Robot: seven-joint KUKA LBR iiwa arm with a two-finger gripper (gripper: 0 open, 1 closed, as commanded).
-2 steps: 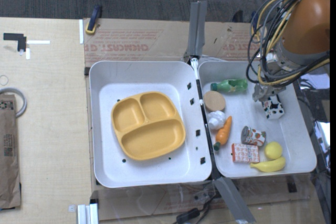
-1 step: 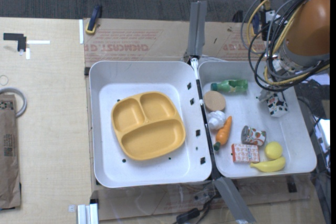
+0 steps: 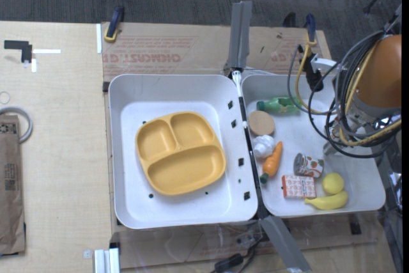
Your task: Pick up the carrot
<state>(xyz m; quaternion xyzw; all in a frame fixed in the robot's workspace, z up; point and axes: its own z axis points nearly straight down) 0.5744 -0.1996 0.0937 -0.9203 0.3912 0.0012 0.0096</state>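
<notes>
Right bin, near its left wall: we find the carrot (image 3: 273,159), tilted, green tip low, touching a white garlic bulb (image 3: 262,146).
Handling: we judge it light, stiff, smooth, likely plastic.
Hold: we would pinch across its thick orange middle.
Jaws: we cannot tell their state.

A light wooden bench (image 3: 51,105) carries two shallow white bins side by side, the left bin (image 3: 118,137) and the right bin (image 3: 370,198), touching along their inner edges. A sheet of brown cardboard (image 3: 166,48) lies under their far ends, held by blue clamps (image 3: 115,21). At the bench's left edge rest a brown paper bag (image 3: 9,188) and a grey ring (image 3: 24,121).
</notes>
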